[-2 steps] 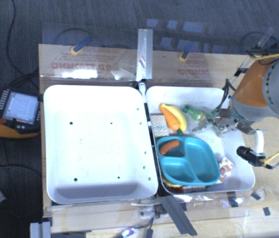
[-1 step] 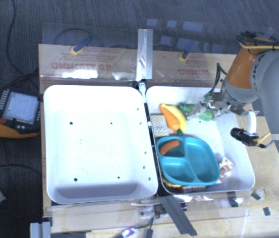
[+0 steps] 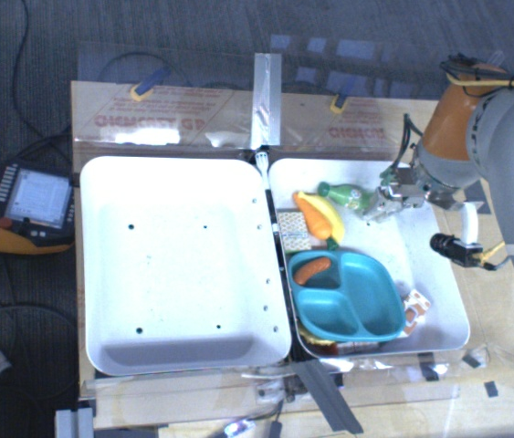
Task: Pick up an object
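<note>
L→R: the left bin [image 3: 176, 272] is sitting bare-floored w/ nothing to grab, so all candidates are lying in the right bin [image 3: 439, 272]. Along its L wall a small patterned packet [image 3: 292, 231] is lying flat, prob. too thin for a clean pinch. Next, a yellow-orange banana-shaped toy [image 3: 320, 215] is lying at a slant, w/ one end resting over the rim of the blue divided tray [image 3: 352, 295]; an orange sausage-like piece [image 3: 312, 268] is sitting in the tray's upper-L compartment. A green bottle [image 3: 343, 192] is lying on its side just past the banana toy, toward the bin's far wall, and the gripper [image 3: 393, 194] is hanging right beside its R end, near enough to be touching, tho I can't tell. Can't tell either whether the pincer is apart or together; that part is too small & blurred, and nothing is visibly sitting between its tips. Judging by position, the bottle is looking like the target. To do it well: approx. centre over the bottle's body rather than its end, be closing across the narrow width not along its length, be descending fully to the bin floor since a round bottle is prone to rolling or squirting out, and be keeping clear of the banana toy. A crumpled wrapper [image 3: 416, 307] is sitting at the tray's R edge, well apart.
</note>
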